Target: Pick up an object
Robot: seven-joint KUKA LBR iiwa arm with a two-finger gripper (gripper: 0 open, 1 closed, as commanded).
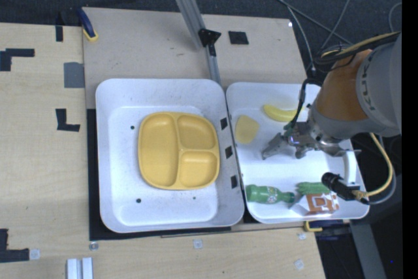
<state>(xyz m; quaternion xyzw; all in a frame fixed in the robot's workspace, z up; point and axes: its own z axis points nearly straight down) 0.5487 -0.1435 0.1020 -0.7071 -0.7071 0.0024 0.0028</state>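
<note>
Right bin | fingers spread, empty | pale yellow disc just left, apart

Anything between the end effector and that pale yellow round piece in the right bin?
Nothing visible. The end effector sits just right of the pale yellow round piece, with bare right bin floor between them. The banana lies further back, off that line.
</note>
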